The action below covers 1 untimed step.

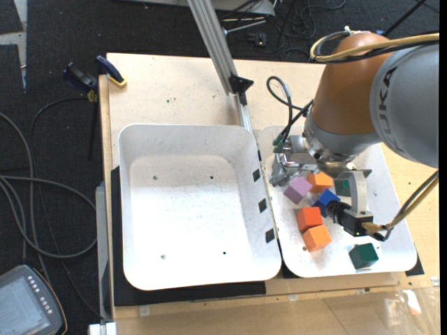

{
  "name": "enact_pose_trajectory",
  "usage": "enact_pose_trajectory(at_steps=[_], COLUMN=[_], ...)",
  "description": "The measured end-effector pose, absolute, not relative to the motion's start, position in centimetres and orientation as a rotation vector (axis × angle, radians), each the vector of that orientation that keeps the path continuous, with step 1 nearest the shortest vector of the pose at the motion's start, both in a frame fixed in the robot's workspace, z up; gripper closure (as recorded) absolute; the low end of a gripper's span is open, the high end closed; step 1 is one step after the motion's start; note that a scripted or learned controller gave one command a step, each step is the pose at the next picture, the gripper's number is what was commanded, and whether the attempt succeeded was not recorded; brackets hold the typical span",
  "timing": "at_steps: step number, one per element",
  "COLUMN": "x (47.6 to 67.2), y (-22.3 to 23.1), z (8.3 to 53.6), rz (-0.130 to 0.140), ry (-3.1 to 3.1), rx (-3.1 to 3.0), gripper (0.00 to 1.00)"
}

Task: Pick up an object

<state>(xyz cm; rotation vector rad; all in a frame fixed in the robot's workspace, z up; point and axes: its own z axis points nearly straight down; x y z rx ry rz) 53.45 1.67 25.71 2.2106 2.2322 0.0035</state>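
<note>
From my screen I see the arm [370, 89] leaning over the right bin [391, 260], and the end effector [297, 162] is low, at the far-left part of that bin, just above the blocks. Its fingers are hidden under the wrist and the cables, so I cannot tell if it is wide, narrow or holding anything.

What can go wrong, in my opinion: the blocks lie very tight together. The purple block [299, 189] is just beside a small orange block [321, 181] and a blue block [326, 199], so a finger can land on top of a neighbour and not go beside it, or it can push the group apart and close on nothing. The end effector is also near the wall between the two bins, and a finger may catch this rim. The loose cable [279, 93] near the wrist could drag over the blocks.

In the right bin I count also a red-orange block [309, 218] and one more orange block [317, 238] touching it, a dark green block [363, 255] apart near the front, and another green one [342, 185] partly hidden behind the wrist. The left bin [133, 187] has no objects, only some dark specks. Both bins stand on the desk [174, 82]
</note>
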Motion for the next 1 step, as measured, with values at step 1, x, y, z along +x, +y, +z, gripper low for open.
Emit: enact_pose_trajectory(at_steps=[1], x=[53.77], y=[6.25], z=[25.68], rz=[0.002], ry=[2.231], rx=[2.213], gripper=[1.00])
